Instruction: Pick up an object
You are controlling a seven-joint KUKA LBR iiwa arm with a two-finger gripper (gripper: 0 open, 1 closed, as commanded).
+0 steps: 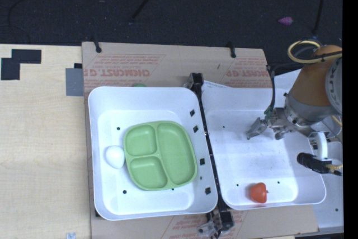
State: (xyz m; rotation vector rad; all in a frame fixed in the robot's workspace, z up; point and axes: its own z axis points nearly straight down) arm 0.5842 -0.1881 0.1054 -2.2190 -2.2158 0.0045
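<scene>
A small red, tomato-like object (258, 192) lies near the front wall of the right bin (240, 99). In the left bin (106, 99) sits a green three-compartment plate (160, 154), and a white egg-shaped object (114, 156) rests against its left edge. My gripper (264, 132) hangs over the right bin's far right part, well behind the red object. Its fingers are spread open and nothing is between them.
The black divider (205, 148) where the two bin rims meet runs down the middle. Cardboard (168, 67) lies under and behind the bins. A pale wooden bench top (39, 143) extends to the left.
</scene>
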